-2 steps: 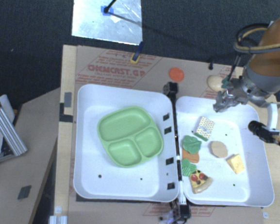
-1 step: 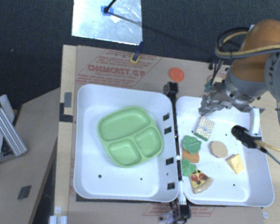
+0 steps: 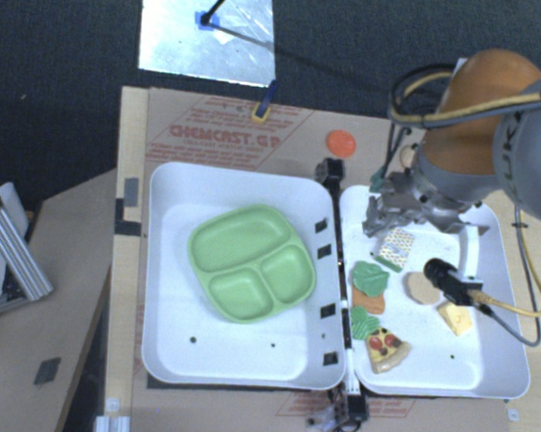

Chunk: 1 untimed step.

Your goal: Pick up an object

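The end effector (image 3: pixel 381 220) hangs over the far left corner of the right bin (image 3: pixel 494 369), close to the divider between the two bins. From this slanted view I cannot tell whether it is released or clenched, and nothing can be seen held in it. The task names no particular piece, so the likeliest target is the nearest one, a small checked cracker (image 3: pixel 396 247). It lies on the bin floor just beside the end effector, at about five o'clock from it. Its long axis appears to run roughly from one o'clock to seven o'clock, so a grip across the short sides would need the wrist turned to match. The arm's own bulk makes it hard to judge whether the end effector is above the cracker or a little short of it. The other pieces lie farther on along the divider. A green leaf (image 3: pixel 370 277) sits at six o'clock from the end effector, and a pizza slice (image 3: pixel 387 350) lies beyond it near the front rim. A tan biscuit (image 3: pixel 420 289) and a cheese wedge (image 3: pixel 454 319) lie out toward four o'clock, well apart from the end effector. The left bin (image 3: pixel 167 342) holds a green divided plate (image 3: pixel 250 263), far off at nine o'clock and a poor choice from here.
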Motion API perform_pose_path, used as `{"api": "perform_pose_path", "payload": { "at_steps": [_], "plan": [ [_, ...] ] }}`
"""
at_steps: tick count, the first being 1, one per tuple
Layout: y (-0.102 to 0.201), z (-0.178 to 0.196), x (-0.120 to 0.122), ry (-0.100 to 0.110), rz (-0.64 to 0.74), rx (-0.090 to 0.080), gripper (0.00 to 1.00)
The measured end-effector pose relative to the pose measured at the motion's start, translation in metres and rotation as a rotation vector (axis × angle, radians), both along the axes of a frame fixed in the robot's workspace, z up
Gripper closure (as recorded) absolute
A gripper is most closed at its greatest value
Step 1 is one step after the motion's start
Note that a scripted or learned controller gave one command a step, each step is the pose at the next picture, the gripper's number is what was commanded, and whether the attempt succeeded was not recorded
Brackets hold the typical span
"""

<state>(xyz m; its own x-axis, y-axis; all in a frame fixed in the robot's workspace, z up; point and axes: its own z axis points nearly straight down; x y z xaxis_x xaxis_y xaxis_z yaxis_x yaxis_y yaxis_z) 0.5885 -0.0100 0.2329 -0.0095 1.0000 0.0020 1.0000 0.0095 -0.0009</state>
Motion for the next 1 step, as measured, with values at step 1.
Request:
{"api": "perform_pose_path", "payload": {
  "at_steps": [1],
  "plan": [
    [0.0403, -0.0072, -0.0301, 0.002, -0.001, 0.000, 1.00]
  ]
}}
